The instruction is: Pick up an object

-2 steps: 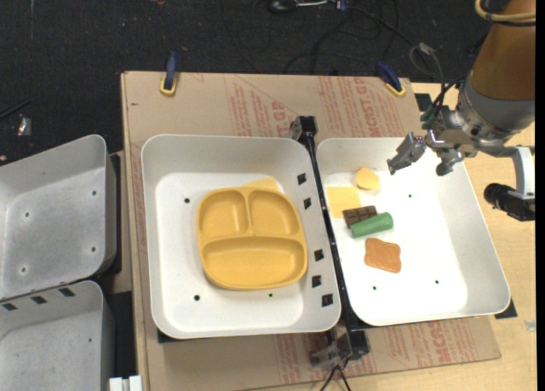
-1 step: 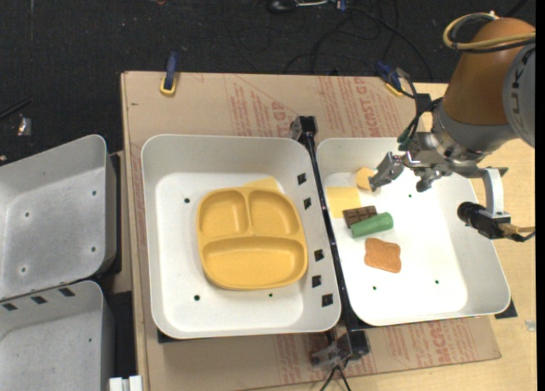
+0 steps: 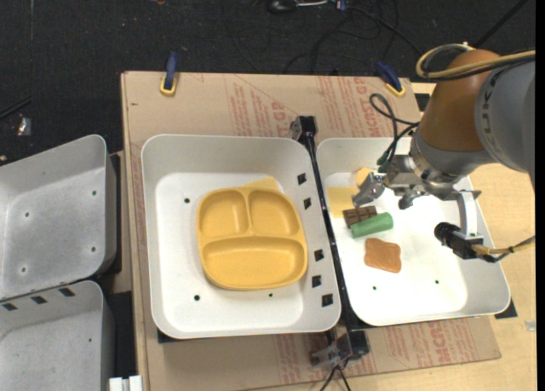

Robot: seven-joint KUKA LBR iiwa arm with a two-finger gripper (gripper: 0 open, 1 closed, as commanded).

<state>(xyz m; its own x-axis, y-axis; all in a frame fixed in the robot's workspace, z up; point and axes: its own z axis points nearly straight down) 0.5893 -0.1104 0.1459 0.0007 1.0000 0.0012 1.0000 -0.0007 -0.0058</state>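
Hovering over the right bin (image 3: pixel 477 296), the gripper (image 3: pixel 381 183) sits low above a cluster of small items; whether it is parted or closed, I cannot tell.
Just below it lie a brown block (image 3: pixel 358 215) and a green cylinder (image 3: pixel 372 224), touching; further below, an orange piece (image 3: pixel 383 255). The cylinder looks light, rigid, smooth and likely to roll: grip it across its width.

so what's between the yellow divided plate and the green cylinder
In the camera view, the black divider where the two bins meet lies between the yellow plate and the green cylinder, then a brown block touching the cylinder's left end.
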